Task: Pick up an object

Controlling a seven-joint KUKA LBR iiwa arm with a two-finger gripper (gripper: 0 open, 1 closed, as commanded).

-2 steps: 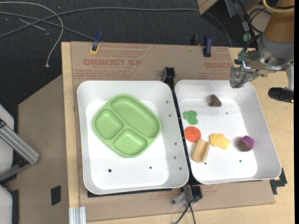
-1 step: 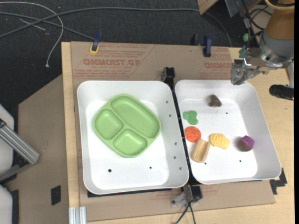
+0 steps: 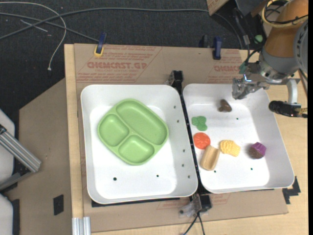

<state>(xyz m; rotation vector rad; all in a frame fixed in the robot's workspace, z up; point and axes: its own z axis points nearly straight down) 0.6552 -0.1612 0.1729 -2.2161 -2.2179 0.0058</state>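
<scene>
From my station I see a cardboard-covered tabletop on dark carpet, bearing two shallow white bins side by side. The tool sits over the far edge of the right bin, and I can make out nothing held in it; how far it is spread I cannot tell from this angle. Just below and a little left of the tool lies a small brown lump, the nearest piece, apart from the tool. Further down and left of the tool are a green leafy piece, an orange-red round piece, a tan cylinder and a yellow piece, the last three close together. A purple piece lies well below the tool, slightly to its right. Far to the tool's left, the left bin carries a green divided plate. Two blue clamps grip the tabletop's far edge.
</scene>
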